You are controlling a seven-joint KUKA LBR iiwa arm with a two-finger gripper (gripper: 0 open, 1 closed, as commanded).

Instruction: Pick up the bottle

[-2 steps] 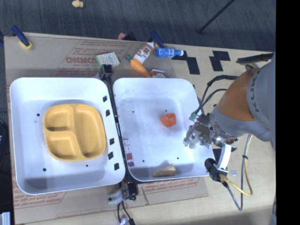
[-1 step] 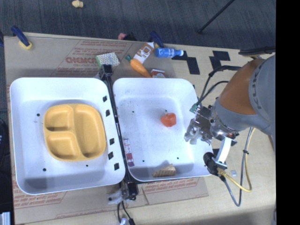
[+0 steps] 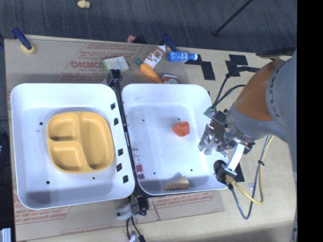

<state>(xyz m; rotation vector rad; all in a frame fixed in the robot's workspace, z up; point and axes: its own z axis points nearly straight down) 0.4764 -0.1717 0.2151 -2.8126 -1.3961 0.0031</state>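
A small blue bottle (image 3: 179,57) lies on its side on the bench behind the right bin (image 3: 151,97), outside it. My gripper (image 3: 208,144) hangs over the right bin's right rim, well in front of the bottle and apart from it. A small red-orange object (image 3: 181,129) rests in the middle of the right bin, just left of the gripper. Nothing shows in the gripper's grasp.
A yellow divided plate (image 3: 79,141) fills much of the left bin (image 3: 20,135). A tan piece (image 3: 176,184) lies at the right bin's front wall. An orange carrot-like item (image 3: 150,73), a white-and-orange pack (image 3: 154,57) and a green patterned piece (image 3: 115,63) lie behind the bins. Cables (image 3: 247,195) trail at the right.
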